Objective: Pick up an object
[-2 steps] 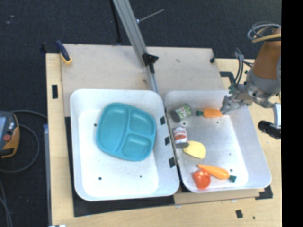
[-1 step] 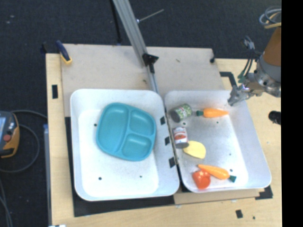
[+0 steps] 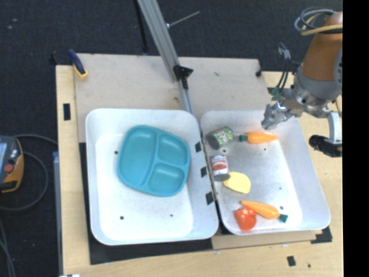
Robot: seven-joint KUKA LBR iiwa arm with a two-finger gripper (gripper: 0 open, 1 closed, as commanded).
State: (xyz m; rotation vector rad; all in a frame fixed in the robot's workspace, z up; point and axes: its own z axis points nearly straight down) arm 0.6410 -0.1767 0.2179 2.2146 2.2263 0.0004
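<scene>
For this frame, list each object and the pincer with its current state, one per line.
Pincer: above the right bin's far edge, just over the upper carrot, nothing visibly held.
Upper carrot: lying flat.
Green can: on its side.
Red-labelled can: lying down.
Yellow piece: flat.
Lower carrot: lying beside the red pepper.
Blue divided plate: flat in the left bin.

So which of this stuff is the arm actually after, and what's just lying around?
Likely for picking, in the right bin: carrot under the gripper, second carrot, two cans, yellow piece, red piece.

Just lying about: blue divided plate in the left bin.
</scene>
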